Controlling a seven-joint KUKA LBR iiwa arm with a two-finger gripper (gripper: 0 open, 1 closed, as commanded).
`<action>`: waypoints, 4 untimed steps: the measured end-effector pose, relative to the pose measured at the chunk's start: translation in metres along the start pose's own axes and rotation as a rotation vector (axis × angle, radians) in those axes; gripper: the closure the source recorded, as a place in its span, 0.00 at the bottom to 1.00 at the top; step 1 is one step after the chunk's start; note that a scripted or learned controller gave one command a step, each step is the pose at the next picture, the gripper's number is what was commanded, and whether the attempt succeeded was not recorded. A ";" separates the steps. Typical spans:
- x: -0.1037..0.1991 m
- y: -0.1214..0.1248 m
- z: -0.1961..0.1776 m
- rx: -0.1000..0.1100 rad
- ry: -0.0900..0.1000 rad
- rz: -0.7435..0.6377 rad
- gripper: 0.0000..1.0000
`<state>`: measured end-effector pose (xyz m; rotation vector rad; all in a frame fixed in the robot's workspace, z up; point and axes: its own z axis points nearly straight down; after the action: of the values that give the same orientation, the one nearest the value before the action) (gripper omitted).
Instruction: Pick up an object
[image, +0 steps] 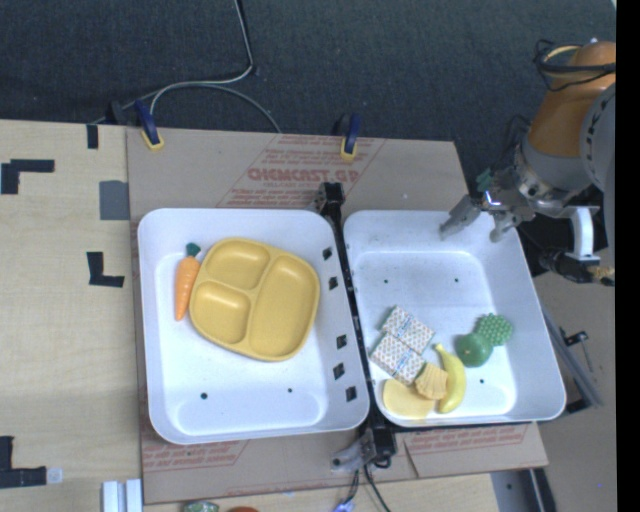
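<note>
My gripper (476, 222) hangs over the far right corner of the right bin (430, 262); its two fingers stand apart, open, with nothing between them. In that bin's near part lie two patterned cracker packets (402, 343), a yellow banana (451, 378), a small tan piece (432, 382) on a pale yellow slice (400, 400), and a green broccoli (484, 338). The left bin (240, 415) holds a yellow divided plate (254, 298) and an orange carrot (184, 283) along its left side.
A brown cardboard sheet (300, 170) underlies both bins, held by two clamps (348, 136) at its far edge. A cable (215, 75) runs across the dark surface behind. The wooden bench (60, 300) stretches to the left.
</note>
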<state>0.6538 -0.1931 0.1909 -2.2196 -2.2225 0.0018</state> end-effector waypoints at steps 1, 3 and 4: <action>0.024 -0.027 0.079 0.002 0.001 0.000 0.00; 0.033 -0.169 0.105 -0.005 -0.001 0.002 0.00; 0.033 -0.168 0.095 -0.006 0.000 0.001 1.00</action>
<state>0.4857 -0.1601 0.0965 -2.2236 -2.2247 -0.0044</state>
